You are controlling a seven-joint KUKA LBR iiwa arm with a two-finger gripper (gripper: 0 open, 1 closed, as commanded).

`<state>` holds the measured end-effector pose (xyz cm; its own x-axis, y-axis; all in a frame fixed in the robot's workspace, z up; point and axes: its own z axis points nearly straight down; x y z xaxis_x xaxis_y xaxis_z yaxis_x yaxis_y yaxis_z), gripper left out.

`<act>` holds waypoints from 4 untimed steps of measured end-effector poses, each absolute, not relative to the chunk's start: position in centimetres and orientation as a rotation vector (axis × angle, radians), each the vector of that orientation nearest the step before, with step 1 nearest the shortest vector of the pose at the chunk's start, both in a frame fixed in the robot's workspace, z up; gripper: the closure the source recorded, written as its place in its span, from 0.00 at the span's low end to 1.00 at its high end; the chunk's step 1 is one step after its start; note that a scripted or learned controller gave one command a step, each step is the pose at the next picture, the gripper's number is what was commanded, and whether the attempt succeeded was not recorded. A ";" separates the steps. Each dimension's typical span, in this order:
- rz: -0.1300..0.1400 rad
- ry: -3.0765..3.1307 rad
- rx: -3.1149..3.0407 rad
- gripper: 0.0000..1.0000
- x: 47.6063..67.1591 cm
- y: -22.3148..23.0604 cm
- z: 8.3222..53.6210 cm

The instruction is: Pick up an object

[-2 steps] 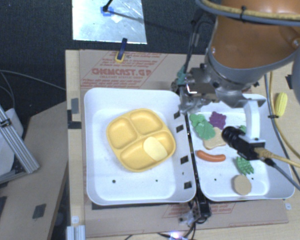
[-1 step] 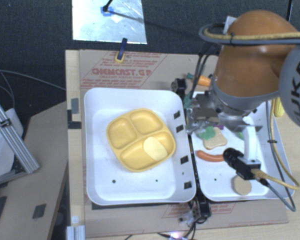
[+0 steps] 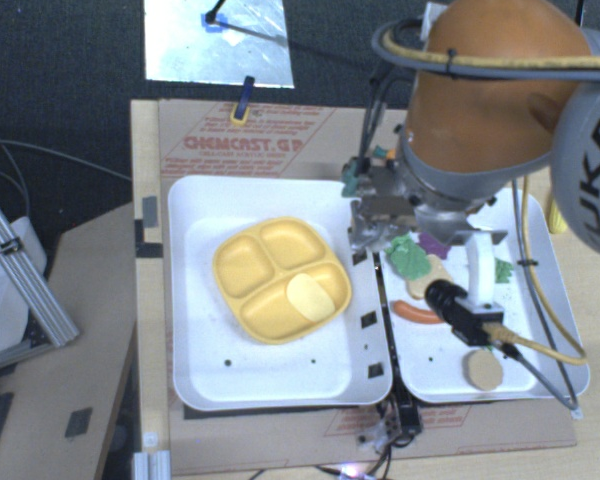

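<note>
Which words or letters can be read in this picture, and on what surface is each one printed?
"CHEMCAST" then blurred characters, perhaps "GP": red print on the brown board behind the bins.
"UKA": large letters on the grey arm, cut by the frame edge.
Fainter red print on the board: too blurred.

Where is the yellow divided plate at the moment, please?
The yellow divided plate lies in the left bin, near its middle, left of the gripper.

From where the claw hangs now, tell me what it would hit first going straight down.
Probably the green toy in the right bin, with a purple piece right beside it. The claw is largely hidden under the wrist, so its exact line and height are uncertain.
</note>
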<state>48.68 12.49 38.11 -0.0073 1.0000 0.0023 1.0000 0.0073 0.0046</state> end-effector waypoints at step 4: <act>0.016 2.242 2.192 1.00 48.9 12.4 42.3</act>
